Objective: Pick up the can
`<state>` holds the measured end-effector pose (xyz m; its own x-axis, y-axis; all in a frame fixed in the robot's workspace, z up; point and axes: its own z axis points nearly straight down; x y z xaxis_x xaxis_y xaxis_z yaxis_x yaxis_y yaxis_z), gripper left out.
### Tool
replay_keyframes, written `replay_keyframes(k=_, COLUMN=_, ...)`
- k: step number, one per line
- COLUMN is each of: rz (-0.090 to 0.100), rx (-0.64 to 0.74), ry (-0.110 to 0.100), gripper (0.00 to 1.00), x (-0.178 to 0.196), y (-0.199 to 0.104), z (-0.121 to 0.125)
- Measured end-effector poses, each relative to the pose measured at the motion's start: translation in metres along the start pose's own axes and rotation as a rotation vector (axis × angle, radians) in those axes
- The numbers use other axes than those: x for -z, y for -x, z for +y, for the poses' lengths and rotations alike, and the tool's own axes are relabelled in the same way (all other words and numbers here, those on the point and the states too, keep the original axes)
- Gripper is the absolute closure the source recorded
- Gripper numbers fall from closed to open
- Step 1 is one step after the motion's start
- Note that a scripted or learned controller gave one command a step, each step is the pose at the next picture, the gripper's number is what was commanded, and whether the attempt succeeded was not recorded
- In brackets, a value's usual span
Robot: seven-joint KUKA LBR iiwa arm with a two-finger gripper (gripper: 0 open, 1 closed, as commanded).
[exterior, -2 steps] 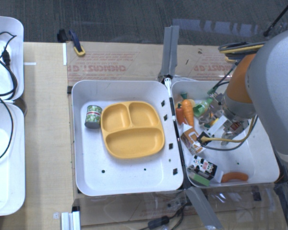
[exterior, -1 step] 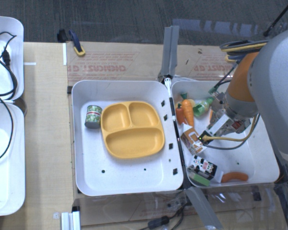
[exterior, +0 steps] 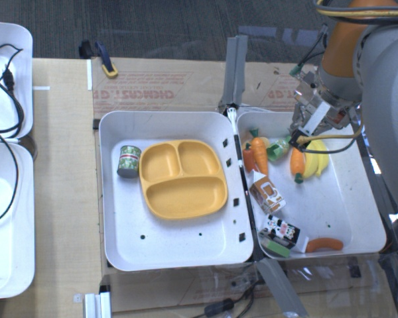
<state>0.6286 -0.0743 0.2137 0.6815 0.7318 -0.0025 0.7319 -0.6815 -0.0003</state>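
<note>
The can (exterior: 128,161) is small, with a green label and a grey top. It rests in the left bin (exterior: 111,204), against the left edge of the yellow divided plate (exterior: 184,177). My gripper (exterior: 316,116) hangs over the far end of the right bin (exterior: 358,197), just above the banana (exterior: 316,159) and an orange carrot (exterior: 297,163). It is far to the right of the can, with the bins' shared wall between them. Nothing shows between its fingers.
The right bin also holds a second carrot (exterior: 258,154), a green item (exterior: 276,150), a brown snack box (exterior: 266,195), a black-and-white carton (exterior: 280,231) and a sausage (exterior: 324,245). A grey post (exterior: 235,71) stands behind the bins.
</note>
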Motion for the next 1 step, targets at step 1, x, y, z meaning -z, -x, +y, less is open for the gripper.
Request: replay_keyframes(k=1, rz=-0.001, rx=-0.001, ry=-0.001, gripper=0.00, x=-0.0007, y=0.0001, z=-0.0002)
